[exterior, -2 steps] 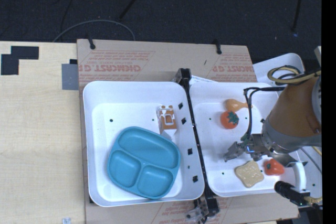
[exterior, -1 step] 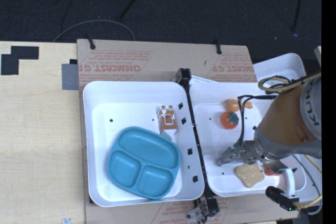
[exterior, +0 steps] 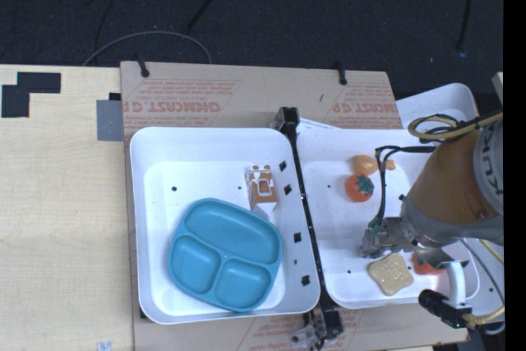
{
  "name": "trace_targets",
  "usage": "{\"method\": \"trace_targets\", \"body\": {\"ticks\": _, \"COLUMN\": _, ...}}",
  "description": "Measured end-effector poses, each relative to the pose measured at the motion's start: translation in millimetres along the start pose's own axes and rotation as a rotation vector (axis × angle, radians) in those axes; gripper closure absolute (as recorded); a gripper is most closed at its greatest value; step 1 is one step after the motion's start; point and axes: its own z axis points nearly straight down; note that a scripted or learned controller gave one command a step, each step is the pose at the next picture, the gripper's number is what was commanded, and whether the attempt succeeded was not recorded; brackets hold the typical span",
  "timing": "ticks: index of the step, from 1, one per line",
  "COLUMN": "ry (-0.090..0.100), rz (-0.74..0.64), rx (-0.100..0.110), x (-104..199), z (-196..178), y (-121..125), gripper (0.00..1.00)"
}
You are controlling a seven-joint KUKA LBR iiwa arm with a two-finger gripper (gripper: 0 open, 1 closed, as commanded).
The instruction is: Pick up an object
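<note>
Left bin (exterior: 152, 177) holds a blue tray (exterior: 223, 253); right bin (exterior: 337, 177) a tomato (exterior: 359, 187) and cracker (exterior: 390, 274). Gripper (exterior: 376, 241) state: cannot tell.

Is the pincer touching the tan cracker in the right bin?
Cannot tell. In the camera view the pincer sits just above and left of the cracker, but the slant hides any gap or contact.

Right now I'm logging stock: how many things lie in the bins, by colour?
Blue: 1, divided plate
Orange and white: 1, small toy
Red: 1, tomato
Orange: 1, round piece
Tan: 1, cracker
Total: 5
</note>
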Motion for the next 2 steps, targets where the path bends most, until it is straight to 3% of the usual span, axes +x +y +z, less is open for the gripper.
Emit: {"method": "trace_targets", "body": {"ticks": 2, "ry": 0.0, "rz": -0.008, "rx": -0.002, "x": -4, "z": -106, "y": 4, "gripper": 1.0}}
